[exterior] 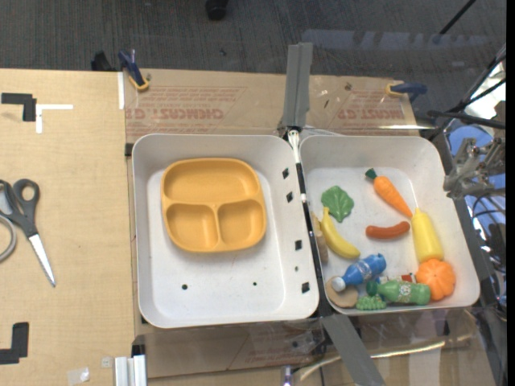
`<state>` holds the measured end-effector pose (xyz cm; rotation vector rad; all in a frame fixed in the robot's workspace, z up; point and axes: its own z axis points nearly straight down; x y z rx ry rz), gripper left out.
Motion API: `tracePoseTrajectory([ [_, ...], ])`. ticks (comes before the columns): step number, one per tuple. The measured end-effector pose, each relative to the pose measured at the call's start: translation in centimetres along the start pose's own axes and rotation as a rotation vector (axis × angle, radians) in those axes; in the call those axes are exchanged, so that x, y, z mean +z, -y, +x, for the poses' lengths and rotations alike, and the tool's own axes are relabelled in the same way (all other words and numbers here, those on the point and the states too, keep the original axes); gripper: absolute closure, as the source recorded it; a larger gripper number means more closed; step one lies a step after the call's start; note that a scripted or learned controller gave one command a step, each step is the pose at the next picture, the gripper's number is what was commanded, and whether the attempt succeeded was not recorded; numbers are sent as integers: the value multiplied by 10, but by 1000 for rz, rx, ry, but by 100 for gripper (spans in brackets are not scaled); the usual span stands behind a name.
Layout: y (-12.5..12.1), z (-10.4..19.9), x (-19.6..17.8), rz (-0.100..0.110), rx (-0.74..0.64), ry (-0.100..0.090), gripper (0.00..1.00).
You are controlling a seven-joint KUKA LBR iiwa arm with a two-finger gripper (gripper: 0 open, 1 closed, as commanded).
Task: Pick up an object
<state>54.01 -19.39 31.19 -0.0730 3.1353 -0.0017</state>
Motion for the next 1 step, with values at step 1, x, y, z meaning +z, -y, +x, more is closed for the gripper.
tracePoseTrajectory([
  [1,0,0,0,0,-1,-1,0],
])
